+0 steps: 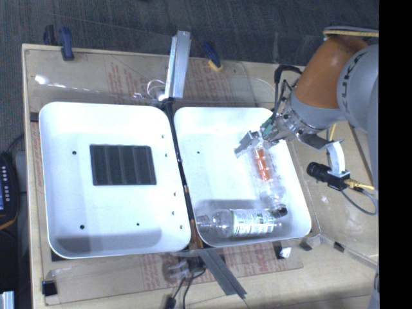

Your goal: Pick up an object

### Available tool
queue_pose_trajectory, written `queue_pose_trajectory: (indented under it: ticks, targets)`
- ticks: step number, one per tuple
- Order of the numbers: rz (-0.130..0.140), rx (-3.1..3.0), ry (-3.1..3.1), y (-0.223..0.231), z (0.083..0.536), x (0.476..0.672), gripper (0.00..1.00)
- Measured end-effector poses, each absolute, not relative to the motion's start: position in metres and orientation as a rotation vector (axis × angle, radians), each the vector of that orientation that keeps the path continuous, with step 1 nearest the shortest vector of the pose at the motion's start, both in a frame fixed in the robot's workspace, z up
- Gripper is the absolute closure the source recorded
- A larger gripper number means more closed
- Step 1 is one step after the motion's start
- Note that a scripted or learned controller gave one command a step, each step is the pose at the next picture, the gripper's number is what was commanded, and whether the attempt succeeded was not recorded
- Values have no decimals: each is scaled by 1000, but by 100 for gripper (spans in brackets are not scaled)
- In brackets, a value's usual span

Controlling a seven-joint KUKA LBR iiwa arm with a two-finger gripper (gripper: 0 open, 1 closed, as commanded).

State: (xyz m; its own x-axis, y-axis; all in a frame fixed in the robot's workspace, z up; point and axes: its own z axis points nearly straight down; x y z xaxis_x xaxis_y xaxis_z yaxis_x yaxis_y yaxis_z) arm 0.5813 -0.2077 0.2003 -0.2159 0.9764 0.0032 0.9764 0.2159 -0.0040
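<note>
A clear plastic bottle with an orange label [264, 167] lies in the right bin [212, 140], running from the bin's middle right down to its black cap near the front. A second clear bottle with a white and green label [239, 222] lies on its side along that bin's front wall. My gripper [250, 141] hangs low over the upper end of the orange-label bottle, right at its tip. In the left bin [58, 172] a dark grey ribbed rectangular block [122, 165] lies flat.
The arm reaches in over the right bin's far right corner. A metal bar [177, 63] stands up behind the seam between the bins. Blue clamps [64, 44] grip the bench's back edge.
</note>
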Motion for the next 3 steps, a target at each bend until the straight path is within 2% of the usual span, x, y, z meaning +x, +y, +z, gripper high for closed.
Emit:
queue_pose_trajectory:
  ticks: [1,3]
  targets:
    - [-1,-1901,-2504,-208,197,596,0]
    - [2,-1820,-2559,-209,215,611,0]
